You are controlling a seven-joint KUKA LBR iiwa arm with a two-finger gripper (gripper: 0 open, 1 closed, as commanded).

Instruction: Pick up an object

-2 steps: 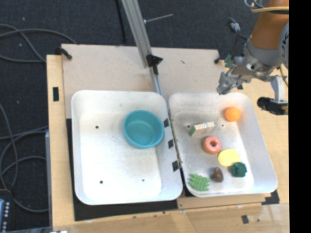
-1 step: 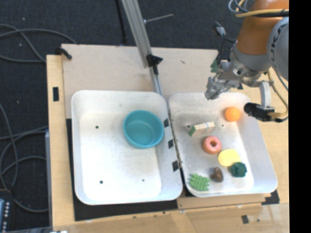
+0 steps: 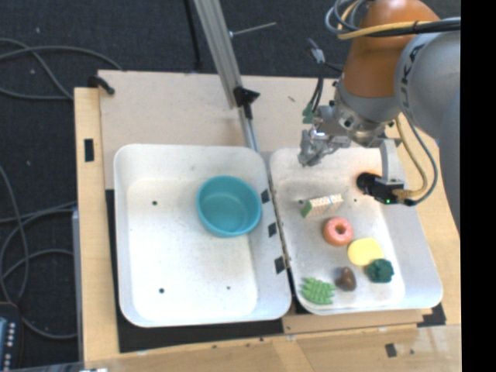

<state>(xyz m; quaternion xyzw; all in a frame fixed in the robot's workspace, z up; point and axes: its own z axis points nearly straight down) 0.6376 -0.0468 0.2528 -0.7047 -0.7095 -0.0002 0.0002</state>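
My gripper [image 3: 309,153] hangs over the far left corner of the right bin [image 3: 411,293], with nothing visible between its fingers. Below it in that bin lie a small beige and green block [image 3: 322,204], a pink ring-shaped doughnut [image 3: 338,231], a yellow lemon-like piece [image 3: 365,251], a dark green lump [image 3: 380,270], a brown nut-like piece [image 3: 346,279] and a light green ridged piece [image 3: 317,291]. The block is the nearest thing to the gripper, a short way toward the front. A blue bowl [image 3: 228,205] stands upright in the left bin [image 3: 147,285].
A slanted aluminium rail [image 3: 221,49] reaches down to the gap between the bins, just left of the gripper. A black fitting with cable [image 3: 380,187] sits by the right bin's far right part. Cables lie on the dark floor at the left.
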